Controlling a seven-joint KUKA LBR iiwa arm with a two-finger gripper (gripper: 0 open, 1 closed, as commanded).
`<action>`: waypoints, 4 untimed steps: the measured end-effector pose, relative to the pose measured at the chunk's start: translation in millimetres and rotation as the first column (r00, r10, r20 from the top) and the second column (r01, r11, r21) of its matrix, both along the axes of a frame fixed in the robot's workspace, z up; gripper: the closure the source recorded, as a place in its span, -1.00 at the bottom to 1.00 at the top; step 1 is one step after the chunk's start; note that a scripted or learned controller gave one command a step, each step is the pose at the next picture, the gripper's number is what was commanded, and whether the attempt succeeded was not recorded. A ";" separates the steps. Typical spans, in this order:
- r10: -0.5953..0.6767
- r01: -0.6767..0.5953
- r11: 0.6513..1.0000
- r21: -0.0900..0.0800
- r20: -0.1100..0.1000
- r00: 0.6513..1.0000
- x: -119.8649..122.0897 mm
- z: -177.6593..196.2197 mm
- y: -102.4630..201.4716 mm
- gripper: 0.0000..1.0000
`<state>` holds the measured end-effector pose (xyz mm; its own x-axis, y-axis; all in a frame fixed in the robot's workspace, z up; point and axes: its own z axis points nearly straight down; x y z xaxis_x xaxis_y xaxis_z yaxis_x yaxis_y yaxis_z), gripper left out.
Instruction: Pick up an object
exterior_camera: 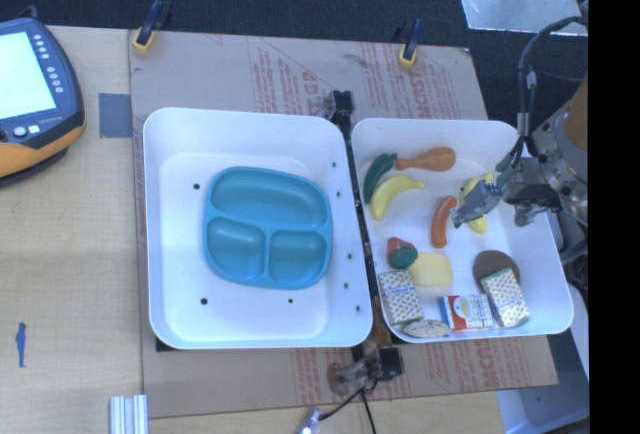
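My gripper (493, 212) hangs over the right side of the right bin (548, 247), its two grey fingers spread open with nothing held between them. A small yellow toy (474, 190) lies partly under the left finger (465, 213). Just left of it lies an orange sausage (441, 220). A banana (395, 192), a green pod (378, 172) and an orange drumstick (428, 160) sit at the bin's far left. Nearer the front are a red and green piece (401, 252), a pale yellow block (432, 270) and a brown round piece (491, 265).
Several small printed cartons (462, 312) line the right bin's front wall. The left bin (170, 222) holds a blue divided plate (268, 227). A tablet-like pendant (30, 92) rests on the bench at far left. Clamps (148, 27) pin the cardboard sheet.
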<state>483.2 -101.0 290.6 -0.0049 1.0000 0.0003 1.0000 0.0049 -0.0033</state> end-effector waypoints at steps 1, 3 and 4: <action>0.000 0.000 1.000 -0.002 -0.002 1.000 61.8 -72.3 -35.7 -1.00; 0.005 -0.005 1.000 -0.003 -0.004 1.000 82.7 -189.2 -52.5 1.00; 0.001 -0.001 1.000 0.000 0.000 1.000 93.6 -98.3 20.9 1.00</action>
